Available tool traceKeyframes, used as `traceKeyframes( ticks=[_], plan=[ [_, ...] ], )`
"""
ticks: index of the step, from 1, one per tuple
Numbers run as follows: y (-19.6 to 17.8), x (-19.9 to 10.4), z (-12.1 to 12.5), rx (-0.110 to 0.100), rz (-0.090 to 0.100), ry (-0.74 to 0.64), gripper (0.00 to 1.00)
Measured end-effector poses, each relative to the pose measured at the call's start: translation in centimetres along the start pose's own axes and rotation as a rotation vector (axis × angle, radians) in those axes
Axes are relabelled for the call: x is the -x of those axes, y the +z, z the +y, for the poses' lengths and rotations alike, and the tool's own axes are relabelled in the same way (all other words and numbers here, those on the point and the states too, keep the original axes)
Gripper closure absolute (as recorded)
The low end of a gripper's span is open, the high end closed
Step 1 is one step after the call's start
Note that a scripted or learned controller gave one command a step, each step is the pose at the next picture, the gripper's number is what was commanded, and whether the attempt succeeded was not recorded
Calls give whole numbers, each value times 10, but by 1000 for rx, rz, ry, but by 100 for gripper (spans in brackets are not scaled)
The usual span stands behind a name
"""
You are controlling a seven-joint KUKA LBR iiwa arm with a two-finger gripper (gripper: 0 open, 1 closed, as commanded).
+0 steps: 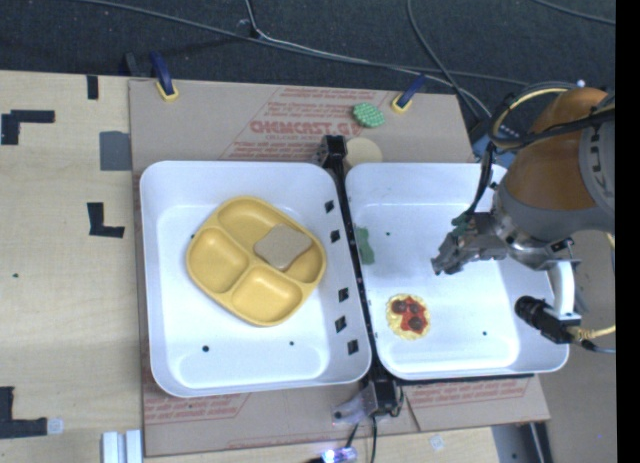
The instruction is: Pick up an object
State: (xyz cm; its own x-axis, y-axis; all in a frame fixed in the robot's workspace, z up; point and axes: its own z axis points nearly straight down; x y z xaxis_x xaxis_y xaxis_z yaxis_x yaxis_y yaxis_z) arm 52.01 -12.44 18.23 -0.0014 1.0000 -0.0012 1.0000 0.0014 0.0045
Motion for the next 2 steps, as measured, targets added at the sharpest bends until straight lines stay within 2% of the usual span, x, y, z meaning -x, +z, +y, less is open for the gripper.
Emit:
traceKeyframes(
  ticks=[1, 2],
  plan=[
    [-53, 0, 1, 0, 0, 0, 100],
    [-50, -42, 15, -6, 2, -3, 100]
  ],
)
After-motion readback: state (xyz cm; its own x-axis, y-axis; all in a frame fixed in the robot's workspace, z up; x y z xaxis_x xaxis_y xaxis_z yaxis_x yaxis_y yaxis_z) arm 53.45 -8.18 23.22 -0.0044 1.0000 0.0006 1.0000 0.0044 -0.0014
